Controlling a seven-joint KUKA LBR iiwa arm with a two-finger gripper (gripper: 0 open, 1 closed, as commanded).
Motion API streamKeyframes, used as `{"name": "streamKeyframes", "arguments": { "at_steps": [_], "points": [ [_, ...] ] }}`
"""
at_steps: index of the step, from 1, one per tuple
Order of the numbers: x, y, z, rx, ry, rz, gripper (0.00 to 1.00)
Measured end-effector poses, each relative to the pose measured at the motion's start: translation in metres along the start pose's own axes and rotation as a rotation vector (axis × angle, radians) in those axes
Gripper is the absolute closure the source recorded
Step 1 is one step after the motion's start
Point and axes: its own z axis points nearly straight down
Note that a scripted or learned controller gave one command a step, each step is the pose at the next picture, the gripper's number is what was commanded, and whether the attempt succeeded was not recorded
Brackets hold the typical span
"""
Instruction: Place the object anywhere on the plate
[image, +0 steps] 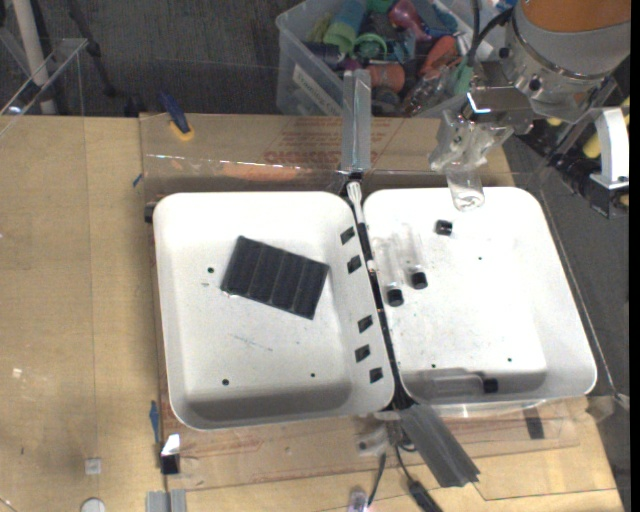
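Seeing claw (465, 190) hang over rear edge of rt bin (520, 330), translucent fingers (462, 150) pointing down; can't tell if spread or pressed together, nothing visibly pinched. Dark ribbed plate (275, 277) lies flat in lt bin (200, 380). Small black objs (417, 280) sit on rt bin floor, well apart from plate.

Grey arm (560, 50), orange band, translucent end effector (462, 170)

Two white bins (200, 400) are counted on the bench. One dark plate (274, 277) and three small black pieces (417, 280) are seen.
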Motion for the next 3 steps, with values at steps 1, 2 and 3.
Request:
{"name": "streamKeyframes", "arguments": {
  "at_steps": [1, 2, 3],
  "points": [
    [0.011, -0.002, 0.027, 0.010, 0.000, 0.366, 1.00],
    [-0.016, 0.026, 0.073, 0.009, 0.001, 0.303, 1.00],
    [-0.024, 0.032, 0.086, 0.009, 0.001, 0.187, 1.00]
  ]
}}
